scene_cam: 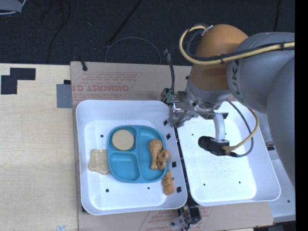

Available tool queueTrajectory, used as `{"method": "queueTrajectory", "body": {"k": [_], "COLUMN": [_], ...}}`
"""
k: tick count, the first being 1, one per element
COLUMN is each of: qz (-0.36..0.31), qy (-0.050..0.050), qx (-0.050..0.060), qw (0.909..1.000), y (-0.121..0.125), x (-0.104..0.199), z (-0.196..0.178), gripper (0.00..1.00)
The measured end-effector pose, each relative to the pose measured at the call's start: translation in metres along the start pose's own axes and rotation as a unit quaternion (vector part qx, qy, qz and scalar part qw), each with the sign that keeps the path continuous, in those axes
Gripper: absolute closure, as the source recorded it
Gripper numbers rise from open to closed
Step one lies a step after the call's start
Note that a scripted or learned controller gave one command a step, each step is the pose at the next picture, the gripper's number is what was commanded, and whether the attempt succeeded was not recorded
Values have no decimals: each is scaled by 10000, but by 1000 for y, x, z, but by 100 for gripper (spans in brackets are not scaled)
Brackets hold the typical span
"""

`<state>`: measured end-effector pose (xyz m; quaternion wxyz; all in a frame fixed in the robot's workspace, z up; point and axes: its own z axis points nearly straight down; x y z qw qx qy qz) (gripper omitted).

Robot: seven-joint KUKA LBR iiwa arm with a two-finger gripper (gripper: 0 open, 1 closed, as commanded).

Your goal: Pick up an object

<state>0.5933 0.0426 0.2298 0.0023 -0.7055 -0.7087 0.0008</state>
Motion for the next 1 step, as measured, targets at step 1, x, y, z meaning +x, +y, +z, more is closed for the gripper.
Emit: {"method": "queueTrajectory", "body": {"k": [1], "qz": [-4], "qy": [-2], "qx": [-6], "qw": [10000], "y": [-4], "x": [59], "z": [-4], "gripper": [100]}}
